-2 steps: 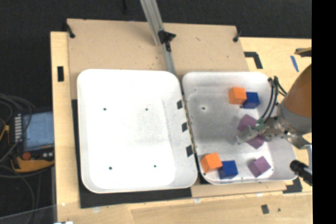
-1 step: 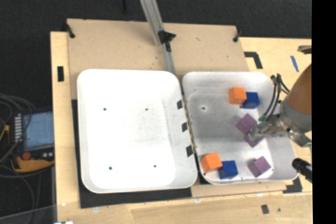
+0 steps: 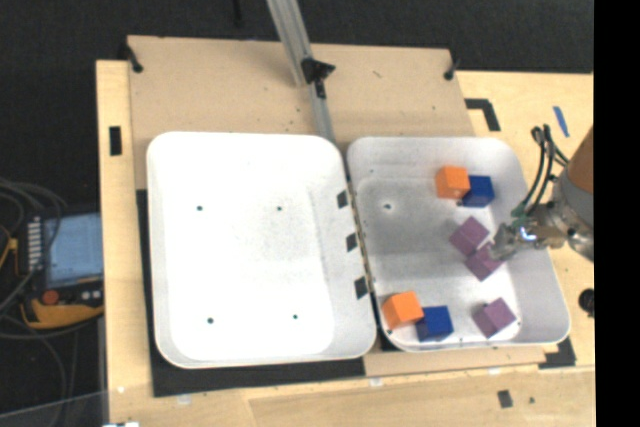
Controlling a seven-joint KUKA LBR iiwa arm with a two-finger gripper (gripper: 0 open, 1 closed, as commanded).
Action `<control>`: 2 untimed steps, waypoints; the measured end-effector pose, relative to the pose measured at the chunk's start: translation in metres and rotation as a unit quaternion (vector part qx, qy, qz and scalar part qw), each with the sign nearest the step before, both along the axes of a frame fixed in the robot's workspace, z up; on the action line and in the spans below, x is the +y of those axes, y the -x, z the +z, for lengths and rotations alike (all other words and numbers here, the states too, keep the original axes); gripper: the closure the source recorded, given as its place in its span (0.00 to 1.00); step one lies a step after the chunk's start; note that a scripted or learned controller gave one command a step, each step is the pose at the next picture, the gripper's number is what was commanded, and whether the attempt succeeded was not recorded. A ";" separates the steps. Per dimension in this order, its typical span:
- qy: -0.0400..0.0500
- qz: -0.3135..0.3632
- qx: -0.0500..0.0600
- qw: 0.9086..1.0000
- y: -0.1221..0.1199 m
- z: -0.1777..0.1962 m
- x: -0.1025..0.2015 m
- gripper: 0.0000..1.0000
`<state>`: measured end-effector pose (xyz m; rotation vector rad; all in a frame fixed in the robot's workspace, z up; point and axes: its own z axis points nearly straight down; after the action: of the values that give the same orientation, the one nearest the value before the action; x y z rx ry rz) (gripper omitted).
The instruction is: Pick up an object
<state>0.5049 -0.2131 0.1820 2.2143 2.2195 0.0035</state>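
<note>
The right bin (image 3: 400, 175) holds several small blocks. At its back right an orange block (image 3: 452, 181) touches a blue block (image 3: 478, 190). Two purple blocks sit mid-right, one (image 3: 468, 236) just behind the other (image 3: 484, 262). Along the front edge lie an orange block (image 3: 403, 308), a blue block (image 3: 435, 322) and a purple block (image 3: 494, 316). My gripper (image 3: 507, 240) reaches in from the right, low over the bin's right side, right beside the two mid-right purple blocks. Nothing shows between its tips.
The left bin (image 3: 250, 245) lies beside the right one. A metal pole (image 3: 285, 5) slants up from behind the bins. Cables and a blue box (image 3: 75, 250) sit off the bench at the left.
</note>
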 end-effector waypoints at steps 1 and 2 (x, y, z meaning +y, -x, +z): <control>0.000 0.001 -0.001 1.000 -0.002 0.054 -0.002 1.00; -0.002 0.004 0.001 1.000 -0.018 0.058 0.059 1.00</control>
<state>0.5229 -0.1538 0.2396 2.2086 2.2301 0.0054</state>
